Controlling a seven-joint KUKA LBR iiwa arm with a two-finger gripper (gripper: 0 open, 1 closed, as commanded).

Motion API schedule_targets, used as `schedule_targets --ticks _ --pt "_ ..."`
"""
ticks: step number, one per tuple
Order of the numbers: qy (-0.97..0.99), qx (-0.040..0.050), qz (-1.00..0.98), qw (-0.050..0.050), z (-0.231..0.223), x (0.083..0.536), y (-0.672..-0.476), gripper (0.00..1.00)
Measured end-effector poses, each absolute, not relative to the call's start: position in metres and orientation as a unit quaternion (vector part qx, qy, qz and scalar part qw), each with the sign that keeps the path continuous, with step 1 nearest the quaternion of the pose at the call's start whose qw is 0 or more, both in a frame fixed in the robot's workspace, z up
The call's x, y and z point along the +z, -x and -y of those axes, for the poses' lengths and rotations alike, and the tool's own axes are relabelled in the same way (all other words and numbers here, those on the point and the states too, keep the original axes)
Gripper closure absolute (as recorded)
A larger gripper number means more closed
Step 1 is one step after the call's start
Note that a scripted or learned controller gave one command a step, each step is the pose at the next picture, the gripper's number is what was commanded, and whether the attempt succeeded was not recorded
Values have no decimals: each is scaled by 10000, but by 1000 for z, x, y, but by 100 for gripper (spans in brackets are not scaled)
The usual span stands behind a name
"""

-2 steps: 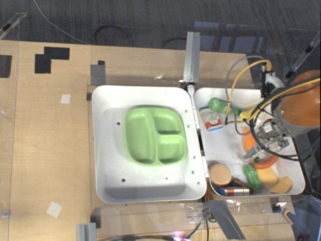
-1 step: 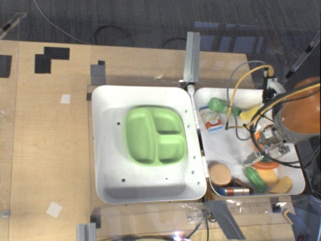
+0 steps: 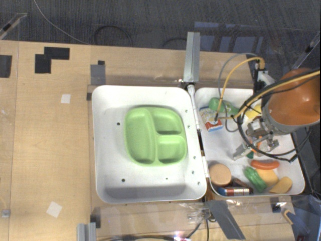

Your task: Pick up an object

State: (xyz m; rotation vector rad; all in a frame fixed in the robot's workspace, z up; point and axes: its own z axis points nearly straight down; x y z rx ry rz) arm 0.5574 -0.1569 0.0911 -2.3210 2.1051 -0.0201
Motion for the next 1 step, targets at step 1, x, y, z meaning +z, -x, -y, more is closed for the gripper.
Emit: schedule_targets --ticks 1 --pt "8170 -101 -5766 56 141 92 -504 0"
